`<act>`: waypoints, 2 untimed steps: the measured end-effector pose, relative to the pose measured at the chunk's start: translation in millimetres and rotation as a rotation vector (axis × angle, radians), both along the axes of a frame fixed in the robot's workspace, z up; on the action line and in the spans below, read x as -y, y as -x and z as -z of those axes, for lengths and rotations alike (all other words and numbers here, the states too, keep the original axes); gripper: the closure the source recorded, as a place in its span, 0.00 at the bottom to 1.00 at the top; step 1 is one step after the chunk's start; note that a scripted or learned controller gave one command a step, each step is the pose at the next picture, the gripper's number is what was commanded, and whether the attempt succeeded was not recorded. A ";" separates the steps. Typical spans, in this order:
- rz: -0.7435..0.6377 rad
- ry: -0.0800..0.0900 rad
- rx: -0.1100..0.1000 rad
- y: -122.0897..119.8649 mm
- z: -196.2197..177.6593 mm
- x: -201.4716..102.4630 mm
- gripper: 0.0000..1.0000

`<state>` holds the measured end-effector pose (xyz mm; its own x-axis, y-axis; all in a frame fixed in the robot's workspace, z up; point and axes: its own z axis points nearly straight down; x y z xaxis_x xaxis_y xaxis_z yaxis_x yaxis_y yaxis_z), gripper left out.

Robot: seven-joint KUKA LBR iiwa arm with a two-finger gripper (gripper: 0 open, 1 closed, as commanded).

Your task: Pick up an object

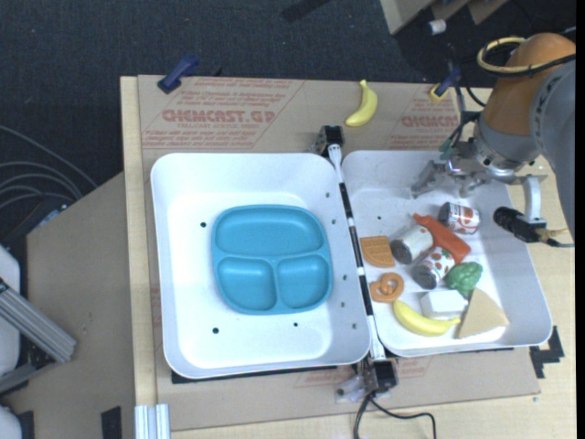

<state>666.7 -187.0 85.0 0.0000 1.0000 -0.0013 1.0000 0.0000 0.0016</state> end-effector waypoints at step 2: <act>0.000 -0.002 -0.004 18.7 0.1 -20.8 0.00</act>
<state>648.0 -166.2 84.8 0.0004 1.0000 0.0006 1.0000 -0.0004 -0.0025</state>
